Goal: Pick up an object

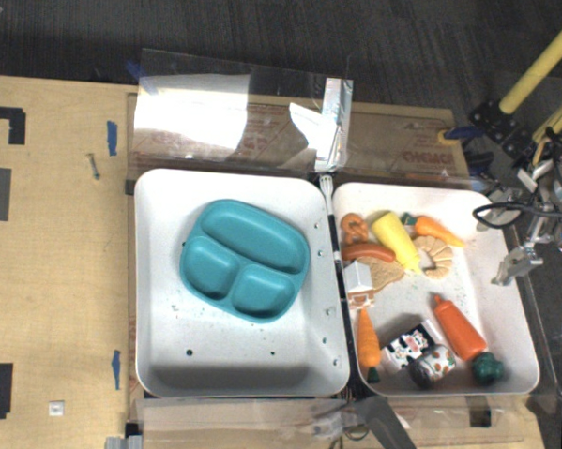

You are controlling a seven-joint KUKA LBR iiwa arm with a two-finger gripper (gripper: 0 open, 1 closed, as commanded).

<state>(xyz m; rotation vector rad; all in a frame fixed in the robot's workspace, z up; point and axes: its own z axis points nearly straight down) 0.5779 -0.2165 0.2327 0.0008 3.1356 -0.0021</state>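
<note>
Nearest: black-and-white toy (410, 348), lower right bin (523, 358) | gripper (516, 266) over bin's right rim, grip state indeterminate | step: approach, nothing held | next: descend onto orange carrot (456, 329).

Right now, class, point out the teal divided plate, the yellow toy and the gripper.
teal divided plate (245, 257), camera view, centre ridge.
yellow toy (394, 237), camera view, mid-body.
gripper (510, 268), camera view, between its fingertips.

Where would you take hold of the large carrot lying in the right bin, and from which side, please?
Probably across the middle of the large carrot, coming straight down from above. It lies flat and slanted, with bare bin floor on either long side, so fingers closing across its narrow width should fit.
</note>
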